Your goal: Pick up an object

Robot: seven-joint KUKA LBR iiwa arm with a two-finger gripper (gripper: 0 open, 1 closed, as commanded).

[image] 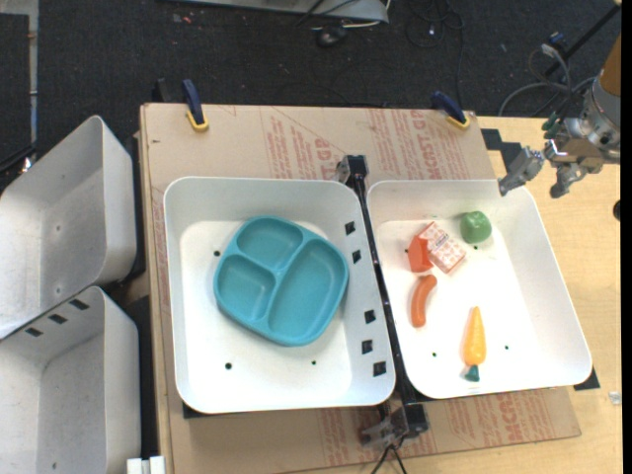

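The right bin (553, 294) holds a green ball (476, 226), a small red and white carton (443, 247) leaning on an orange-red piece (419, 256), a red sausage (423, 299) and a yellow carrot-shaped toy (475, 339). A teal divided plate (282, 279) lies in the left bin (193, 265). My gripper (538, 180) hangs over the right bin's far right corner, up and to the right of the green ball. It is open, with its two fingers spread and nothing between them.
Two spare white tubs (64, 215) (59, 393) stand off the bench at the left. Blue and yellow clamps (196, 107) (453, 114) grip the board's far edge. A black bracket (367, 265) runs between the two bins.
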